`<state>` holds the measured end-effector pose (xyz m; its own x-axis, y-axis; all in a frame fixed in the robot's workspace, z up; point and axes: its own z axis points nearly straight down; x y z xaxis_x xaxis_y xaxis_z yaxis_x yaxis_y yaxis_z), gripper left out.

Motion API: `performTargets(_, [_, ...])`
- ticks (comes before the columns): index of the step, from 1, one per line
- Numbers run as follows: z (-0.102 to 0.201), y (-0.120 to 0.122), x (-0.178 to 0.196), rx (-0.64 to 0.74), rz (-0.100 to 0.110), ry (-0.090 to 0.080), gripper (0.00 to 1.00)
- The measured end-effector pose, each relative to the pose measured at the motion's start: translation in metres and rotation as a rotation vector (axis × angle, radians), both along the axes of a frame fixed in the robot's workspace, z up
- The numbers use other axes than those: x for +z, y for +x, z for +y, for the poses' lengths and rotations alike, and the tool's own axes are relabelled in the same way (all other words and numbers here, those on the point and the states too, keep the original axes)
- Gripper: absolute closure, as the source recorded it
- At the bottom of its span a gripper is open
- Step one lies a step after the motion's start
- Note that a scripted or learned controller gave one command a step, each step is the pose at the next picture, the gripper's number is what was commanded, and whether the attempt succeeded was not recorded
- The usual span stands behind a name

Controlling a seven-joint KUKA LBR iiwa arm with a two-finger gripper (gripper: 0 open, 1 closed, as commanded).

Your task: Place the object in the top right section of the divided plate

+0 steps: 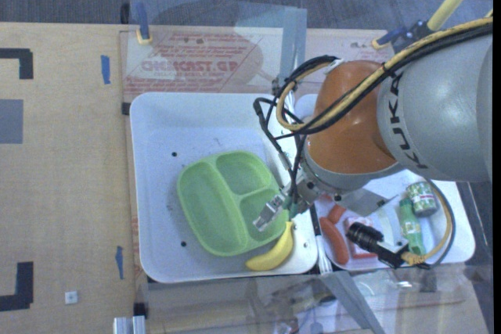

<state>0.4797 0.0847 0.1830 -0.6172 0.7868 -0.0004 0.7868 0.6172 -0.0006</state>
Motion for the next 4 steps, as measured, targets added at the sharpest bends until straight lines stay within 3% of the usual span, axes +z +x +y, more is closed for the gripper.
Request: performTargets(4, [0.0, 0.0, 0.0, 0.0, 0.0, 0.0, 0.0])
